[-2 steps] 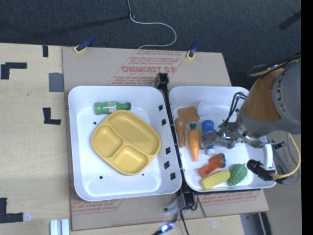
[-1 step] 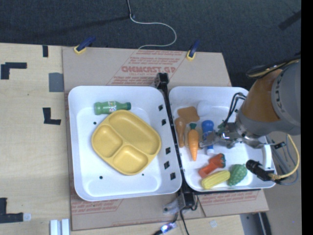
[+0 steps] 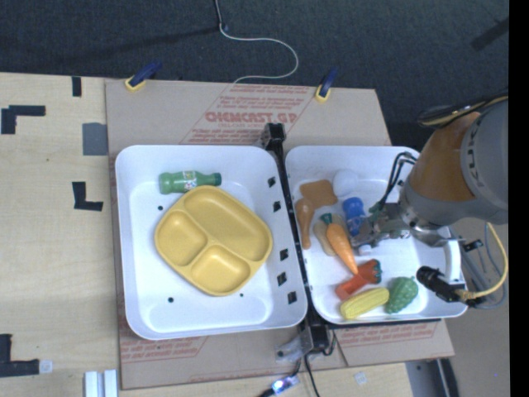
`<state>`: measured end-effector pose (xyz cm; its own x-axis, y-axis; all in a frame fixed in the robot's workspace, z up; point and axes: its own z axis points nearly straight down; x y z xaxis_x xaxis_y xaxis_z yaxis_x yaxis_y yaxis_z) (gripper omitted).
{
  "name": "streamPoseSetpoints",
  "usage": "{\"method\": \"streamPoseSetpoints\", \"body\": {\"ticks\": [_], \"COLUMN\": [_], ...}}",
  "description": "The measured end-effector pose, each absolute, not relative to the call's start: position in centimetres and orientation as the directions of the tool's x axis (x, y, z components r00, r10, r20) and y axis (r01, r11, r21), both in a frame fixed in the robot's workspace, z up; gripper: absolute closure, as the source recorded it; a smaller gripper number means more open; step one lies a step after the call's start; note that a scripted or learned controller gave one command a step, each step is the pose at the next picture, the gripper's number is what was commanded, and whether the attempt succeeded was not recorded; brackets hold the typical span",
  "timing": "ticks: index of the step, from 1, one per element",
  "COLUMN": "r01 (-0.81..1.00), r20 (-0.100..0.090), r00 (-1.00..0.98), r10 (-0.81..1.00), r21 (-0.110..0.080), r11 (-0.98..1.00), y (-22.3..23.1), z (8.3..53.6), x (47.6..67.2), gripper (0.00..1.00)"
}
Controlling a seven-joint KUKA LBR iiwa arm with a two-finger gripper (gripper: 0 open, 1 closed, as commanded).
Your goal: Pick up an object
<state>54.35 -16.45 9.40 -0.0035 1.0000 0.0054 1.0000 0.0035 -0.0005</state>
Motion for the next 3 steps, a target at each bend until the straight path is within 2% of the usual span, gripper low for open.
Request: {"method": "streamPoseSetpoints", "body": {"ticks": [3], "r01": [1.000], "r20": [0.000], "r00": [-0.003], "r10": [1.000], "r21": [-0.002], "r11": [0.003], "y": [-16.0], "z": [22.2], "x": [55.1], "gripper": [1.00]}}
